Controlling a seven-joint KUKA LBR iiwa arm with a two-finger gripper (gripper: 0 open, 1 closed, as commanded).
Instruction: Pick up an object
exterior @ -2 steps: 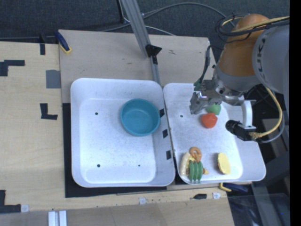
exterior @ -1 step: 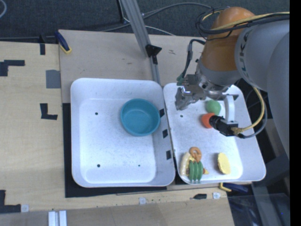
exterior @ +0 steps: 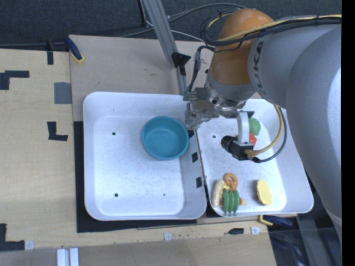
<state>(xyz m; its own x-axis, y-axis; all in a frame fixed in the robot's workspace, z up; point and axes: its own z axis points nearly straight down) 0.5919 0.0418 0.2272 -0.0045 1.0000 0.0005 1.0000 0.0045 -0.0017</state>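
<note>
The gripper [exterior: 193,117] hangs right over the ridge where the two bins meet, just beside the upper right rim of the blue bowl [exterior: 165,138]; whether it grips anything or stands apart cannot be told from here, since the wrist covers it. Above it sits the metal wrist block, then the glossy orange band [exterior: 239,43], then the broad grey arm [exterior: 305,93] coming in from the right, with a yellow cable looping down past a black fitting.

The bowl is round, smooth plastic, mouth up, with no long axis to speak of; it rests in the left bin [exterior: 111,170], in that bin's upper right part. The bin is shallow white plastic with rounded corners, finely speckled.

Right of the bowl, in the right bin [exterior: 294,201], lie small toy-like pieces: a green and red one [exterior: 253,129] partly hidden by the arm, and along the near edge a green ribbed piece [exterior: 231,200] lying lengthwise toward the near rim, a brown pretzel-like ring [exterior: 229,180] touching it, and a yellow oval [exterior: 264,193] just beside them.
</note>
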